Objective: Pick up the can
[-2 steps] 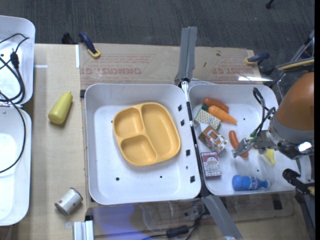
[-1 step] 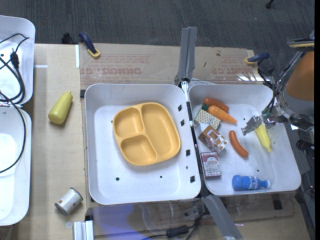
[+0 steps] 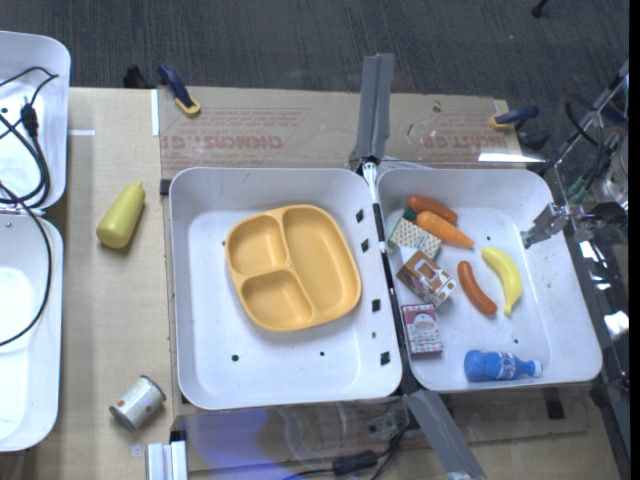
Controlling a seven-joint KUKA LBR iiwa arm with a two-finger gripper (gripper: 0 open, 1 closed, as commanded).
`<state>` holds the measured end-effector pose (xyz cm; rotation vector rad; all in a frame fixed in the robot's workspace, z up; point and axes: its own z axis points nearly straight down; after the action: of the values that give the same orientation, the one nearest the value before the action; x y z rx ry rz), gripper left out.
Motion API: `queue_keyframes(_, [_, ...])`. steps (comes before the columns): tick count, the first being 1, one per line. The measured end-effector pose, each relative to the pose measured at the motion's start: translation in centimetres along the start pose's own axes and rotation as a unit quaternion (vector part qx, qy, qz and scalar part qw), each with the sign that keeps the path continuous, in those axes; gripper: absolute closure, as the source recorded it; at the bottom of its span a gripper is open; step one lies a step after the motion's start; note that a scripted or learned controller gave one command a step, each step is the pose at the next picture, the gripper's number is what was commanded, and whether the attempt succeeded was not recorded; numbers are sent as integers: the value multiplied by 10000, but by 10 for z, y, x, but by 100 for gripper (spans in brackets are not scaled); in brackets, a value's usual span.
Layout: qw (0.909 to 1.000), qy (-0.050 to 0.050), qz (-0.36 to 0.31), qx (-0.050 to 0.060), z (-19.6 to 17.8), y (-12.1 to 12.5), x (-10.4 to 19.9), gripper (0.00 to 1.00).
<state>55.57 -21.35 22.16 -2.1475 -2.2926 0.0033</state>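
Silver can (image 3: pixel 136 402) lies tipped outside both bins (image 3: pixel 190 298).

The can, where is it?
The can lies on its side on the bench, outside the bins, by the left bin's bottom-left corner.

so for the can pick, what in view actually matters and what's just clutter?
Matters:
can, lying on the bench outside the bins, near left corner
gripper, at the right bin's right edge

Clutter:
yellow plate in the left bin
banana
carrot
sausage
blue bottle
mustard bottle
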Motion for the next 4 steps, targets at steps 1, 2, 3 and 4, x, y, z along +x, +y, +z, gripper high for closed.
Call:
queue_keyframes(1, [10000, 12, 97, 11, 117, -30, 10, 0])
queue_keyframes(2, [9860, 1, 1670, 44, 131, 105, 54, 0])
queue_keyframes(3, [9788, 75, 2046, 54, 130, 105, 2, 0])
queue_keyframes(4, [9894, 2, 1453, 6, 117, 101, 55, 0])
